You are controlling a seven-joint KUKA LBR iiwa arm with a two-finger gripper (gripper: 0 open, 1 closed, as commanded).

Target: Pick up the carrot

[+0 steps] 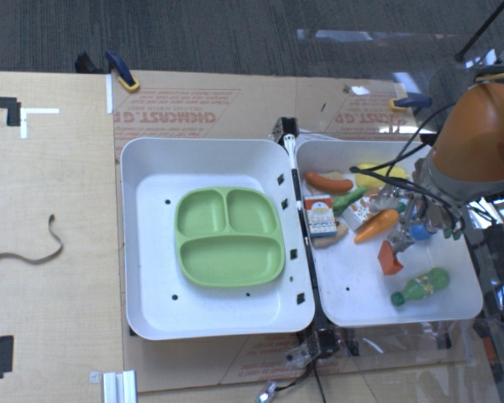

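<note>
End effector (401,222) hanging at right of frame over right bin (353,305), grip state impossible to tell. Left bin (143,292) carrying green divided plate (229,236). Carrot (376,226) lying in right bin's upper middle, just beside end effector.

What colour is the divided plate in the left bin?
Light green; the divided plate shows clearly in the camera view, lying flat in the left bin.

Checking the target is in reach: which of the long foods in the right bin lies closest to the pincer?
The carrot: orange, slanted, right beside the pincer. The red sausage lies farther back and left.
</note>
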